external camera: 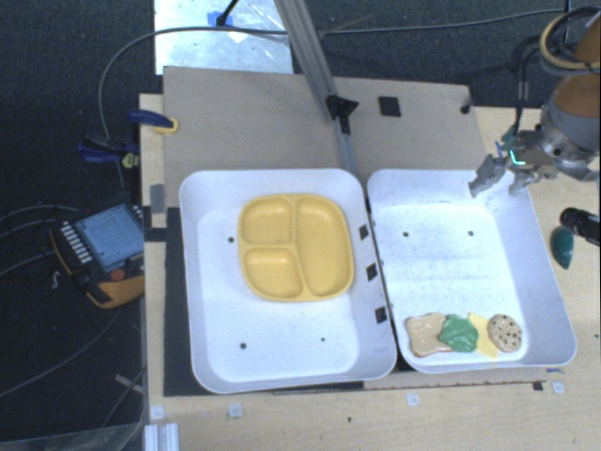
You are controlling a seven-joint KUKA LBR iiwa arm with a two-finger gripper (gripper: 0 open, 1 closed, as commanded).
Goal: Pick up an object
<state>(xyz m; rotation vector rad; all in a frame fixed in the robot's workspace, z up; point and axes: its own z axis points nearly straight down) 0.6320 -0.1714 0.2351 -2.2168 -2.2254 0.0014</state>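
Left bin: yellow divided plate, sits upper middle. Right bin: toast slice, green leaf piece, yellow cheese piece, cookie in a touching row at near edge. Gripper over right bin's far-right corner, fingers apart, holding nothing, well apart from the food.

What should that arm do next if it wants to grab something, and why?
Probably swing toward the near edge of the right bin and come down there. The gripper hangs over that bin's far corner with its fingers apart and nothing between them, while the toy food, a cookie, a green leaf and a bread slice, lies along the near edge.
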